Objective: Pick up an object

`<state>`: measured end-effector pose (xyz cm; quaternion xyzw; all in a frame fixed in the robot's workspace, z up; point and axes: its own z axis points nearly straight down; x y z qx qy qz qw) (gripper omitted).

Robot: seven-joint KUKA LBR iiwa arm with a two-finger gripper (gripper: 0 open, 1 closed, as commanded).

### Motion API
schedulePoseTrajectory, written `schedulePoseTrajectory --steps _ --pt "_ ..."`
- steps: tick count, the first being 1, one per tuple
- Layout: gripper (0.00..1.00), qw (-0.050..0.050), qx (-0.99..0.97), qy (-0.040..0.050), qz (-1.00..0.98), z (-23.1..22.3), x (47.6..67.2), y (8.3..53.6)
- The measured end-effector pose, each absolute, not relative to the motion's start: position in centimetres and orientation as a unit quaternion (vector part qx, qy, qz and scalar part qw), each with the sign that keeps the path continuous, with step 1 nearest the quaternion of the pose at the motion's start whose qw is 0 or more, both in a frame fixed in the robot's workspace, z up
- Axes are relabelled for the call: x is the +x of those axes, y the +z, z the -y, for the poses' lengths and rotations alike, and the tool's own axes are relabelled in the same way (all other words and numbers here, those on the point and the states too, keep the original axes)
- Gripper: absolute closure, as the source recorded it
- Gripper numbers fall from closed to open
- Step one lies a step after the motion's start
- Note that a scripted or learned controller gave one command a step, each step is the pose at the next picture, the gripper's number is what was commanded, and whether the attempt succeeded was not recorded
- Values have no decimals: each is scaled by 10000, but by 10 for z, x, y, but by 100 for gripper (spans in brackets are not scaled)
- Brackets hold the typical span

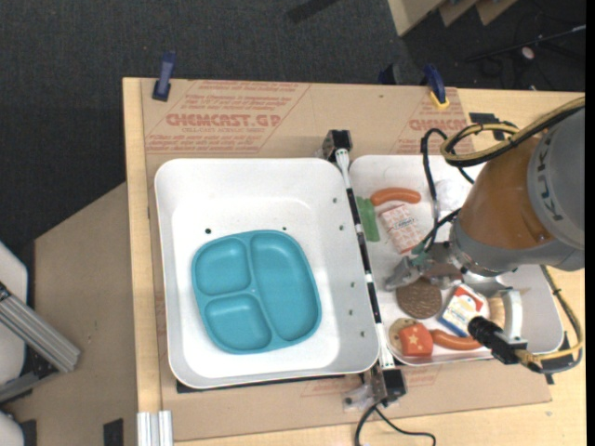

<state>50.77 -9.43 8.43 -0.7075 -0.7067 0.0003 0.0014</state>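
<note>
Holding teal tray (256, 291): left bin (186, 203) | food toys: right bin (548, 319)

my arm (521, 203) covers much of the right bin (548, 319). my gripper (429, 266) is too dark to read, and the frame cuts my arm off.

Robotics lab setup. Grey KUKA arm with orange band (507, 203) over a desk topped with brown printed protective paper (232, 119), held by blue clamps (165, 72). Two shallow white plastic bins (177, 249), loose black cabling (437, 156), dark carpet floor (93, 26).
</note>
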Motion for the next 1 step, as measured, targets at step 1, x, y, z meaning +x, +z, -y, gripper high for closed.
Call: schedulePoseTrajectory --steps 1 --pt "0 22 -7073 7 7069 93 496 84"
